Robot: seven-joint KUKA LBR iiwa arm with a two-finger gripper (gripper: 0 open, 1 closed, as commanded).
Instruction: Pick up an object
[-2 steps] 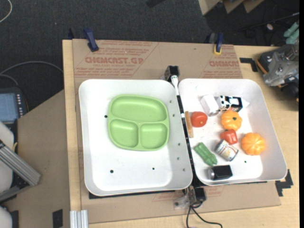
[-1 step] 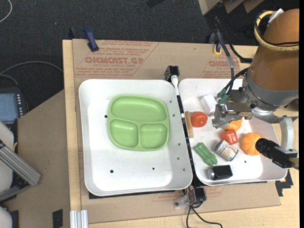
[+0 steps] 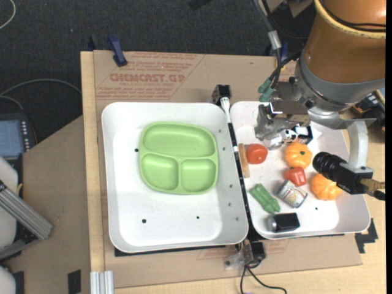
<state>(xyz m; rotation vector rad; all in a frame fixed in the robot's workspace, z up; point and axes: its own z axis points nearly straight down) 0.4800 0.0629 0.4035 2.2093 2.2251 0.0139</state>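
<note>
The right bin (image 3: 343, 222) holds several small things: a red tomato (image 3: 256, 154), an orange pumpkin (image 3: 298, 154), a small red block (image 3: 297, 176), an orange fruit (image 3: 324, 187), a green pickle-shaped piece (image 3: 264, 197), a silver can (image 3: 290, 194) and a black block (image 3: 285, 222). A small black-and-white item (image 3: 301, 131) lies near the bin's back. My gripper (image 3: 272, 133) hangs low over the back left of this bin, just behind the tomato, above something pale and shiny. The arm's bulk covers the bin's back right.
The left bin (image 3: 122, 182) carries a green three-part plate (image 3: 179, 157). A black cylinder (image 3: 335, 168) on the arm's side juts over the right bin's right part. Both bins rest on a cardboard sheet (image 3: 147, 75); cables run at the back.
</note>
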